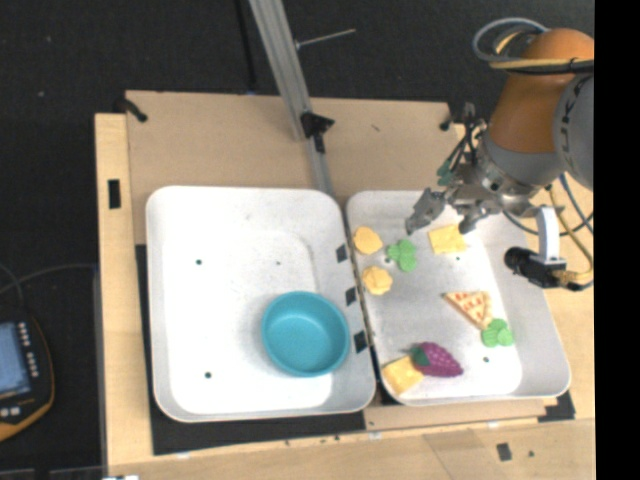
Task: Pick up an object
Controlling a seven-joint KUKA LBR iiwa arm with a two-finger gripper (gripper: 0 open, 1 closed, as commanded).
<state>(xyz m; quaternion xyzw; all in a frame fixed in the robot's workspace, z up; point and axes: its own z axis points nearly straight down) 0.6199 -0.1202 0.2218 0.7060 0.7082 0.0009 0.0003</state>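
Square yellow cheese block (447, 239) beneath spread metal pincer (447, 211), smooth white bin (530, 368)

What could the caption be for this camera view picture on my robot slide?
Open gripper hovers over toy food in the right bin; a blue bowl sits in the left bin.

Arm (545, 88) cut off at right edge; handheld device (20, 368) cropped at left edge.

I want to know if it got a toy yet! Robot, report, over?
Gripper open, holding nothing, above right bin. Yellow block just below it, untouched. Green piece close beside.
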